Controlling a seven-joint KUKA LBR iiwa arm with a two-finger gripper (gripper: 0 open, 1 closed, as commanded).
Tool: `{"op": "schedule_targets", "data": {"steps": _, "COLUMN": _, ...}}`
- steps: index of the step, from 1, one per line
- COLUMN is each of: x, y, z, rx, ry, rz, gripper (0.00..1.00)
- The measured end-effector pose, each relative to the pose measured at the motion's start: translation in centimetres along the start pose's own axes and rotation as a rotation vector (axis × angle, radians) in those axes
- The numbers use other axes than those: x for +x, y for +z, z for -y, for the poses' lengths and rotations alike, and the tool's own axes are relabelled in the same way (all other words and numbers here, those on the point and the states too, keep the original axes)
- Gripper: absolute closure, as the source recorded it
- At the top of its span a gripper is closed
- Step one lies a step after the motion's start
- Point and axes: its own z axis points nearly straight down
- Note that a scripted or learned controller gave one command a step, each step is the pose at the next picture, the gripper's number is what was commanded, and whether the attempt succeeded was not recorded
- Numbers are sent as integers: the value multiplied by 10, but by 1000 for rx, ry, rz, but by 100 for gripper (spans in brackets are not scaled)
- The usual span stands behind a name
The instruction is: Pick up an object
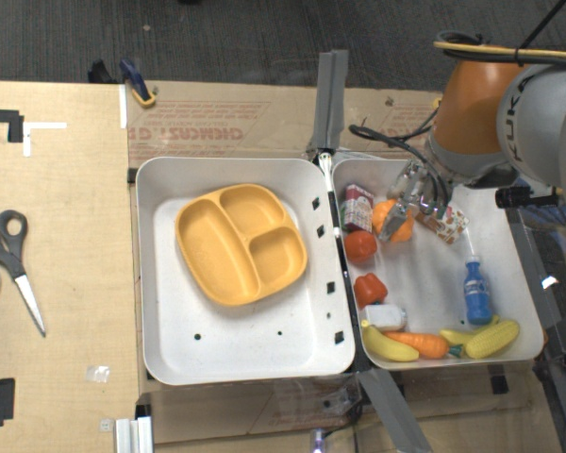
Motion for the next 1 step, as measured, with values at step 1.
{"op": "schedule_targets", "data": {"steps": 1, "x": 24, "y": -145, "z": -30, "rx": -8, "ry": 28, "rz": -19, "gripper": 100}}
